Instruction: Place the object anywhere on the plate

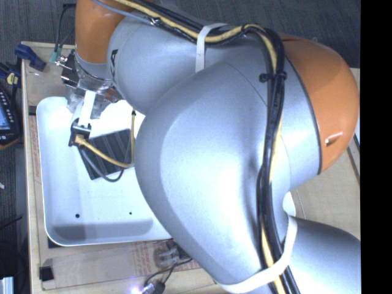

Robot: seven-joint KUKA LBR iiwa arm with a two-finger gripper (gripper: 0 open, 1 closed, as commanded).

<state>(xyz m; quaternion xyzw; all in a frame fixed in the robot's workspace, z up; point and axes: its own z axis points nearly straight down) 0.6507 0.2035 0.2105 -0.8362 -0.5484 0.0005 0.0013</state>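
the grey arm (214, 152) blocks much of the frame, and the gripper (86, 100) is over the upper left of the white bin (67, 207); whether it is parted or closed cannot be told. where the object lies is hidden, so its handling, a grasp spot and its place relative to the gripper cannot be judged.
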